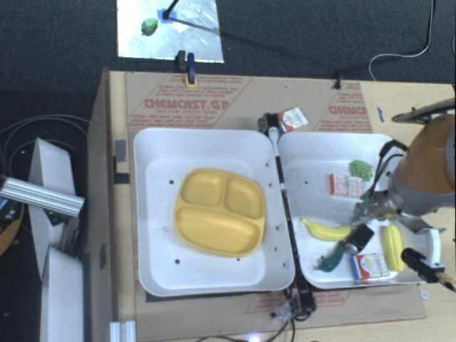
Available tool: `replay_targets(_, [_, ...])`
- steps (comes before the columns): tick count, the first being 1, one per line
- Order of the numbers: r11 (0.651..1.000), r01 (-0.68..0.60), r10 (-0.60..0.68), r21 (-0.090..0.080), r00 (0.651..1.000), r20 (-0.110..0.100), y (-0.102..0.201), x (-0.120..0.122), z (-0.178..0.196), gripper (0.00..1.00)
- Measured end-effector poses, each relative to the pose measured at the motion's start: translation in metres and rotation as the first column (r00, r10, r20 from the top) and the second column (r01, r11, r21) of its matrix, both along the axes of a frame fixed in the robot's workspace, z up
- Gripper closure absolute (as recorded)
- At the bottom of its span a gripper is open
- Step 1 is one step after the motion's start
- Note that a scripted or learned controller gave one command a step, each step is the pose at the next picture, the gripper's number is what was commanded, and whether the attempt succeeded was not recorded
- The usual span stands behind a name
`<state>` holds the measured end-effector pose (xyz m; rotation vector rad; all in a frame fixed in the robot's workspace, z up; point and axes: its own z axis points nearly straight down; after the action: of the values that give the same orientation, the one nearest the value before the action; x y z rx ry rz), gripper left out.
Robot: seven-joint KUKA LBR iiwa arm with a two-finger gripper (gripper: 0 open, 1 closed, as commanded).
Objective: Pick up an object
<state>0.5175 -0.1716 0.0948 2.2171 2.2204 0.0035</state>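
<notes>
While I hover just right of the banana (326, 229), nothing is lifted yet; my jaws' state I cannot tell.

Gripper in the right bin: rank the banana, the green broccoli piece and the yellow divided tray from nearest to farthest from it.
From the gripper:
1. Banana, just left of it in the right bin.
2. Broccoli piece, toward that bin's far wall.
3. Yellow divided tray, in the left bin.
</notes>
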Motion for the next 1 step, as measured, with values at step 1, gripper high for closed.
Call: replay_targets(1, [1.0,0.001,-0.001,-0.001,1.0,0.0,-0.0358,-0.0299,0.1086,1.0])
